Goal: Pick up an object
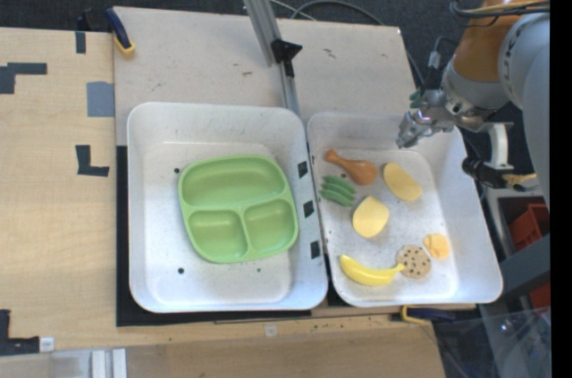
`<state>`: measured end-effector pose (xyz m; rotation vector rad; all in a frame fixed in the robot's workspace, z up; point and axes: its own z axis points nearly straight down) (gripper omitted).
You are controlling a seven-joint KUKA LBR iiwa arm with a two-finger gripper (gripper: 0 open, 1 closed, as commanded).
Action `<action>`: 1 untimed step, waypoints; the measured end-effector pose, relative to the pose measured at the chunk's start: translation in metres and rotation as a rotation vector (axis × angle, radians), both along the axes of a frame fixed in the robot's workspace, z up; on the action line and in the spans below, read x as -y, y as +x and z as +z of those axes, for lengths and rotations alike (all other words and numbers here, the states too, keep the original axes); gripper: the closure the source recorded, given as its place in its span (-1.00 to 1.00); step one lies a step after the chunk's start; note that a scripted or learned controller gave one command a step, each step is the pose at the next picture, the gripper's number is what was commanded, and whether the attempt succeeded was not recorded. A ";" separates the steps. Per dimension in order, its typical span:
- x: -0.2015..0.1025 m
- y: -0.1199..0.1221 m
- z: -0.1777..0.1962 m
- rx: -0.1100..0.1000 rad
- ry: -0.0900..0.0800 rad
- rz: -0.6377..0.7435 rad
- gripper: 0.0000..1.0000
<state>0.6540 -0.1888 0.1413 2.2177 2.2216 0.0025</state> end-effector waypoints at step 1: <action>-0.003 0.008 0.046 0.002 0.000 0.000 1.00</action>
